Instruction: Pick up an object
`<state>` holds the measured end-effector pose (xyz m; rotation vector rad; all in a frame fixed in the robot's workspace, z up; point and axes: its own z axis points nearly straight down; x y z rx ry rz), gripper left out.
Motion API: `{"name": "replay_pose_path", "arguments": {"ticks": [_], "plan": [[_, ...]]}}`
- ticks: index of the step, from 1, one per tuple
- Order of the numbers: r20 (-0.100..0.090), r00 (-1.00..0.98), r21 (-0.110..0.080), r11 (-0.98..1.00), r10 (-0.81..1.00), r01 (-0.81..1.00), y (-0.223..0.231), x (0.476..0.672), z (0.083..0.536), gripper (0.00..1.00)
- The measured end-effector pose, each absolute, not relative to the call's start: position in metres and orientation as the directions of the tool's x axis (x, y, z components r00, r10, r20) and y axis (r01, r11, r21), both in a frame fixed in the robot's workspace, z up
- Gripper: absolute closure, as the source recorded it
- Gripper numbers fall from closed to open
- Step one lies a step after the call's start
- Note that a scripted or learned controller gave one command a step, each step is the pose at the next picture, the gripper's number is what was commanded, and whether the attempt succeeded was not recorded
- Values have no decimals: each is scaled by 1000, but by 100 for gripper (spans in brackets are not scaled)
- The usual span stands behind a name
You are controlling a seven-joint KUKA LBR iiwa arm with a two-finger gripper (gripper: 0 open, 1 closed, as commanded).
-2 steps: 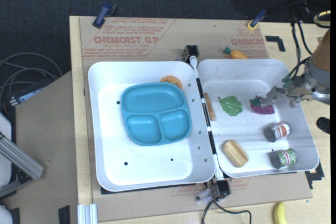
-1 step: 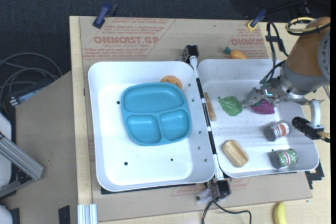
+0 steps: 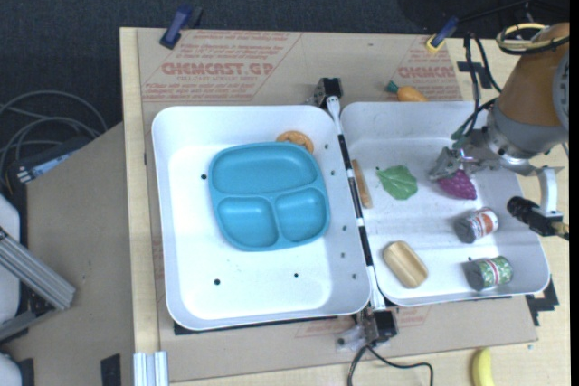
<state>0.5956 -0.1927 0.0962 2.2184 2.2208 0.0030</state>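
Observation:
In the right bin (image 3: 425,127), my gripper (image 3: 455,165) reaches down from the right and hangs right over a purple bunch of grapes (image 3: 458,185). A green leafy piece (image 3: 397,182) lies just left of it. Two small cans sit nearer the front right: one grey with an orange end (image 3: 476,225), one green-labelled (image 3: 488,272). A tan bread roll (image 3: 405,264) lies at the bin's front left. A thin tan stick (image 3: 360,183) lies along the bin's left wall.
The left bin (image 3: 181,194) holds a blue divided plate (image 3: 269,194) and a small brown cookie (image 3: 294,140) behind it. An orange carrot piece (image 3: 407,92) rests on the bench behind the right bin. A yellow object (image 3: 482,367) lies at the bench's front right.

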Motion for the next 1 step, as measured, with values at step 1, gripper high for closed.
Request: {"name": "replay_pose_path", "arguments": {"ticks": [1], "plan": [[1, -3, 3, 3, 1000, 1000, -126, 651, 85, 100]]}}
